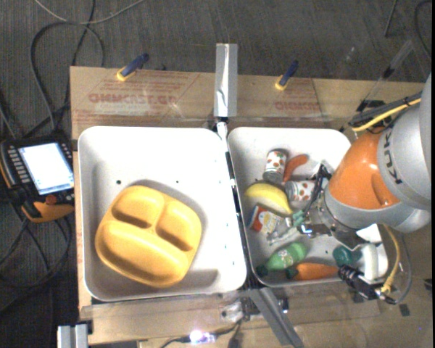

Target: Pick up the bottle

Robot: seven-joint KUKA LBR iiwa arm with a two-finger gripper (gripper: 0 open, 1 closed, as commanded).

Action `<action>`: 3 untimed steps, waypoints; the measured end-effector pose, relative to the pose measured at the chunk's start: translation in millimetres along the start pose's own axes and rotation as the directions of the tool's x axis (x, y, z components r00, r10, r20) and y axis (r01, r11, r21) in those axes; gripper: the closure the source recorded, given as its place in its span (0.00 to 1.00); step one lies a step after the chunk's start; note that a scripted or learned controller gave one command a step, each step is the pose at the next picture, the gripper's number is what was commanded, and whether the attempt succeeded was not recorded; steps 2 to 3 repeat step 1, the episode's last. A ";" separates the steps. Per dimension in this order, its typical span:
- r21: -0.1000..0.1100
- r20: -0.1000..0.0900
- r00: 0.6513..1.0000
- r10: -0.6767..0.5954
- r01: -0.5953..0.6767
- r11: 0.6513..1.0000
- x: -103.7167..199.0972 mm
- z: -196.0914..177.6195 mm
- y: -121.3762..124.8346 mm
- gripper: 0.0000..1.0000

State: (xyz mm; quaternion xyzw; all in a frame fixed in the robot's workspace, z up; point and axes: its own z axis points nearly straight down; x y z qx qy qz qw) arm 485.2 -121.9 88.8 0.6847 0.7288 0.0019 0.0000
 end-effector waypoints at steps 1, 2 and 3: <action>-0.004 0.003 1.000 -0.001 0.001 1.000 0.1 -9.6 1.2 1.00; -0.004 0.003 1.000 -0.001 0.001 1.000 0.1 -9.6 1.2 1.00; -0.004 0.003 1.000 -0.001 0.001 1.000 0.1 -9.6 1.2 1.00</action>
